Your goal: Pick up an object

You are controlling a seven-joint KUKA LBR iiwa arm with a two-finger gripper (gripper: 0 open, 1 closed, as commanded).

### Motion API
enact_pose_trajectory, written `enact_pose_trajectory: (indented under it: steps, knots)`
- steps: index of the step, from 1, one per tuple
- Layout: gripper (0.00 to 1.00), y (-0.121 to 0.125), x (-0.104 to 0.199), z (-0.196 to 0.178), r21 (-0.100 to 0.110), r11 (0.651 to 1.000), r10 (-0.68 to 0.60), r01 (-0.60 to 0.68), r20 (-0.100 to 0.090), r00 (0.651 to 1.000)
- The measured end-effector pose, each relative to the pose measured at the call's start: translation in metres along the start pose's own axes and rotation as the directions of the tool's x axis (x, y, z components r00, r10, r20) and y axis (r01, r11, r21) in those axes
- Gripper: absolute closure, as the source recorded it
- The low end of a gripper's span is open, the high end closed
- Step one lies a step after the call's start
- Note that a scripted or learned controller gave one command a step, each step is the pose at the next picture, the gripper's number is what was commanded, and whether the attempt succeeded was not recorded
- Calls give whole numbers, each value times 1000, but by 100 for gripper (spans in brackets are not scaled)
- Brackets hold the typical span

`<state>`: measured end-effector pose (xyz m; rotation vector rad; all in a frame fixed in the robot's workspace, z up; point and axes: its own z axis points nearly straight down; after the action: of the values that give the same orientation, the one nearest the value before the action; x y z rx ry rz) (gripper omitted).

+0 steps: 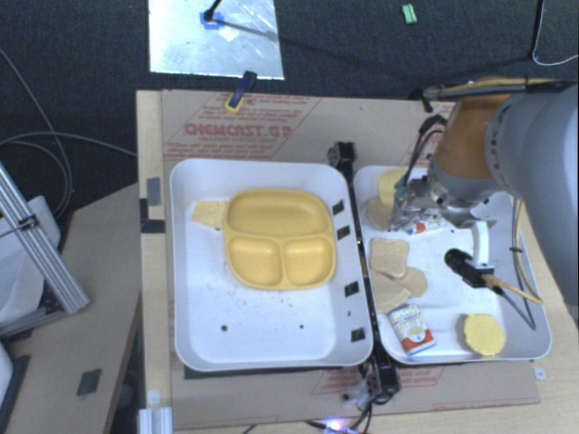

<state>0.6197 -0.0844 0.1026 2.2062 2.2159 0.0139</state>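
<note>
My gripper (406, 213) is down in the right bin (534, 333), near its far left corner. It hangs over a tan round piece (374, 212), with a pale yellow piece (390, 185) just behind it. A small red and white thing (427, 228) lies right beside the gripper. Nearer the front lie a bread slice (391, 256), a tan biscuit (413, 282), a red and white carton (412, 327) and a yellow round cake (482, 334). I see nothing clearly held.
The left bin (262, 337) holds a yellow divided plate (279, 238) and a pale slice (208, 213) at the plate's left. The grey arm (534, 143) with its orange band covers the right bin's far right part. A black divider (355, 242) runs between the bins.
</note>
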Motion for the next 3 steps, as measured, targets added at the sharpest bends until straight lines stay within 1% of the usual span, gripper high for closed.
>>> enact_pose_trajectory:
  steps: [1,2,3]
  knots:
    - [0,0,0,1,1,1000,0,0,0,1000]
    - [0,53,-10,13,5,1000,-2,2,-2,1000]
    - [0,53,-31,12,3,1000,2,-2,-4,1000]
